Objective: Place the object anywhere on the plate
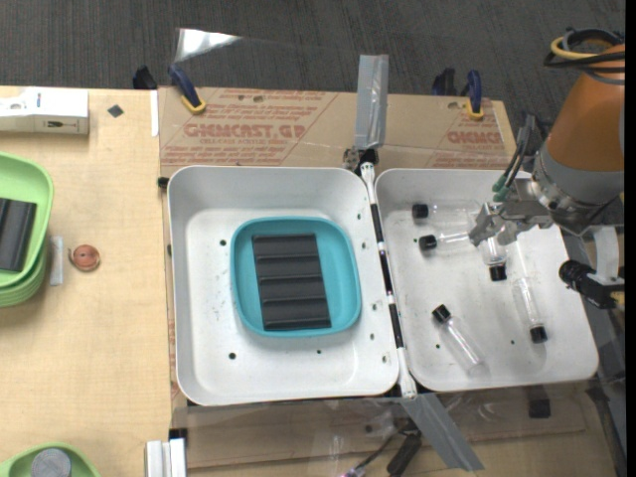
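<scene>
On the pale wooden bench (89, 366) two shallow white bins sit side by side over a sheet of printed brown cardboard (258, 122), which is clamped at its far edge. Beyond the bench lies dark grey carpet (298, 18). The left bin (199, 366) carries a teal plate (295, 276) with a black ribbed insert (290, 281) lying in its middle. At the bench's left edge stands a green dish (20, 232), with a small copper-coloured disc (85, 257) just beside it and a white box (42, 111) farther back.

The right bin (566, 361) holds several clear vials with black caps, scattered apart: one vial (455, 333) lies near the bin's front at a slant, another vial (530, 311) lies toward the right side, and a third vial (437, 239) lies near the bin's back left, close to a lone black cap (420, 210). All of them rest on the bin floor, well apart from the plate.

The arm (591, 137), grey with its orange band, reaches in from the right over the back of the right bin. Its hand (494, 235) hangs low above the bin floor, just beside the third vial, with a further clear vial (496, 262) right beneath it. How far the hand is spread cannot be told from this slant, nor whether it touches that vial.
</scene>
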Motion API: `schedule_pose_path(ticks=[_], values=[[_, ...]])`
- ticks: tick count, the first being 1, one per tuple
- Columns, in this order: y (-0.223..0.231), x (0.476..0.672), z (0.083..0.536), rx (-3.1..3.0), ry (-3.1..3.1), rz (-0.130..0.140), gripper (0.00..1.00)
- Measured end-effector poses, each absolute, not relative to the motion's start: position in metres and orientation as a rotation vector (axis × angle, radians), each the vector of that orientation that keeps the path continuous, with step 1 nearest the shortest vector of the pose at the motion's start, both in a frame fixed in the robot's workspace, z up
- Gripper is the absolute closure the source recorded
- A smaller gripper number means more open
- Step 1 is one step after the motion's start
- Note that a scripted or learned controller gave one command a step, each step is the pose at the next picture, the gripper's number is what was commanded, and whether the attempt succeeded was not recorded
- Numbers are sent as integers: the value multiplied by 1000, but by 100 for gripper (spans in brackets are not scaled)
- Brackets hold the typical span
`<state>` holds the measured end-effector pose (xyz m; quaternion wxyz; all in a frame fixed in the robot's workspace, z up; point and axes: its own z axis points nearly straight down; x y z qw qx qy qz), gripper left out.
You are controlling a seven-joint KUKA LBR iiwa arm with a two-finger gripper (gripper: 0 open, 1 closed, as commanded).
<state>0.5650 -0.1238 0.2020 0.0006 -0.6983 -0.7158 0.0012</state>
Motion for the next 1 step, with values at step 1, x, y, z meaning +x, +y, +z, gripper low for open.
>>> schedule_pose_path(ticks=[1], values=[[-124, 565, 202, -2193, -2248, 4, 0]])
